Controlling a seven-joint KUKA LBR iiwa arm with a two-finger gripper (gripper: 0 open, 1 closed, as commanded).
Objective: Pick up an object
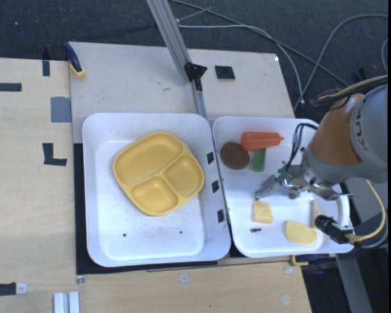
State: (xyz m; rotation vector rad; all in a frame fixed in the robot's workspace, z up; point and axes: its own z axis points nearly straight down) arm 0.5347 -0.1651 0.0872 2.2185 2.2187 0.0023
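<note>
Cheese wedge sits near the right bin's front edge, just below the jaws. They look slightly parted with nothing between them, probably lining up a grab. Carrot and brown disc lie toward the back edge, yellow plate in the left bin.

my arm: grey, orange band
bins: white
divided tray: yellow
disc: brown
carrot: orange
wedge: pale yellow
block: green
</note>
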